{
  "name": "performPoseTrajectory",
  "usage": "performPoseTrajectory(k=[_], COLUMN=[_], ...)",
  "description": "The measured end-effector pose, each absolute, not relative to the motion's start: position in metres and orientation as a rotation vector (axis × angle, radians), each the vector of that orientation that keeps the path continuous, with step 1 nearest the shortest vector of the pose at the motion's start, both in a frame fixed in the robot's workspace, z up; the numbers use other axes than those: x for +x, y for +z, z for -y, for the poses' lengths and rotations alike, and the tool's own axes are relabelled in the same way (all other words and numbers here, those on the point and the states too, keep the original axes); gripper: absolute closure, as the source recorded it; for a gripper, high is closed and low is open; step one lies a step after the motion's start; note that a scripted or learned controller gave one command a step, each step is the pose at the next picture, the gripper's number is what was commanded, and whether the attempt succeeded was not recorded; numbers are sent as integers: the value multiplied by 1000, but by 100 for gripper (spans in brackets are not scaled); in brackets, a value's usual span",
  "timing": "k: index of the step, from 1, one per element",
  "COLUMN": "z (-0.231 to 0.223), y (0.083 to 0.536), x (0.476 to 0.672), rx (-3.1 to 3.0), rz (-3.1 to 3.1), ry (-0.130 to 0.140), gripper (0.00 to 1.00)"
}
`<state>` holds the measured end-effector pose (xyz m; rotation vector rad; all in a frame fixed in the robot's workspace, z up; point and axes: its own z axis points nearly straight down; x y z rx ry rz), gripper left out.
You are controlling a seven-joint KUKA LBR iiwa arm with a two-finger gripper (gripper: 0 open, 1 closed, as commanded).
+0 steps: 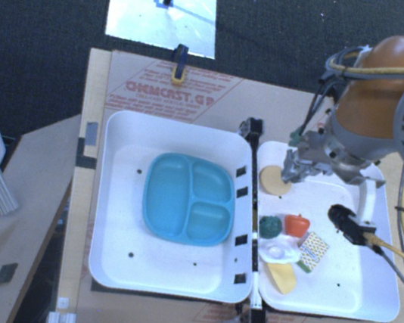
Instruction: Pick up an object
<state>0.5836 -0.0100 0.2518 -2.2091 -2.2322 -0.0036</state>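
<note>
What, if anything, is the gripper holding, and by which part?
It cannot be told: the gripper sits at the tan disc's edge, its tip unclear.

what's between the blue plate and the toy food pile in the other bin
In the camera view, the black divider strip where the two bins meet runs between the blue plate and the toy food pile; bare white bin floor lies on either side.

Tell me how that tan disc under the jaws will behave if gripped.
The tan disc looks thin and flat against the right bin floor, so it probably slides rather than lifts. It seems rigid and light; roundness suggests rolling if tipped on edge.
</note>
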Motion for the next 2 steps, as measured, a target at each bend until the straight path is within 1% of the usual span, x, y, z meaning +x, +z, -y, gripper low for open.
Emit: performPoseTrajectory(k=[1, 2], z=[-38, -83], y=[250, 235], x=[584, 590], rx=[-2211, -2211], rz=[2232, 2231], ry=[-4, -2], gripper=[100, 100])
